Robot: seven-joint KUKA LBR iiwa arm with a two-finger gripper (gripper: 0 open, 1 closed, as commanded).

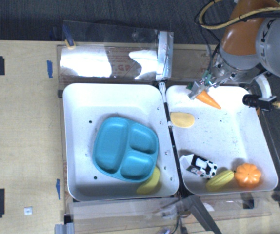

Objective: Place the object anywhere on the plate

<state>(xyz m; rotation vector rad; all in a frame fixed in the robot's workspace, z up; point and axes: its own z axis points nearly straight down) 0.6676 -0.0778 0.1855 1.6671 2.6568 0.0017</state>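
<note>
Right bin (228, 135), far edge: toy carrot (209, 99), orange, lying tilted with its point toward the bin's right side. Its blunt end sat directly at the tip of the gripper (198, 88), touching or nearly so; whether the pincer was released or clenched on the carrot could not be told, the fingertips being too small and cluttered to read.

Arm: grey with orange band (245, 28), entering from the upper right, wrist over the far rim of the right bin.

Right bin, other contents: pale yellow flat oval piece (182, 119) near the left wall, well clear of the carrot; black-and-white cow figure (202, 167) toward the near edge; yellow-green banana-like piece (220, 179) just beside it; orange pumpkin (248, 174) touching or just beside that piece, near corner.

Left bin (81, 106): blue divided plate (124, 148), three compartments, lying in the middle; yellow-green rounded piece (151, 180) against the plate's near right rim. The plate lay well apart from the carrot, in the other bin.
</note>
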